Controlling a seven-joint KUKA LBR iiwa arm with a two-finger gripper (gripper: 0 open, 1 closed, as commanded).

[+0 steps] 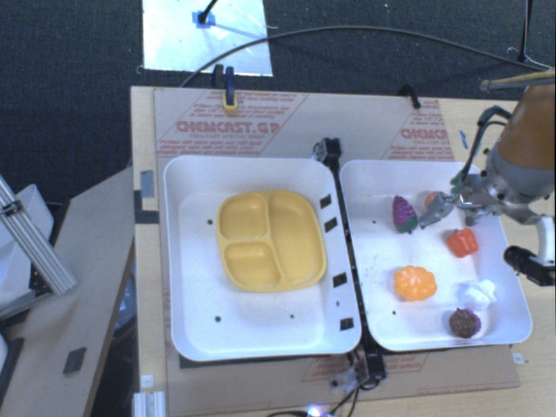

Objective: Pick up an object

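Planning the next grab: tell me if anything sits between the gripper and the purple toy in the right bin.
Nothing visible does. The gripper hovers just right of the purple toy, with bare bin floor between them. A small orange piece lies beside the gripper, not in that gap.

bins (261, 341): 2 | yellow tray (269, 240): 1 | toy foods (414, 283): 6 | arm (528, 146): 1
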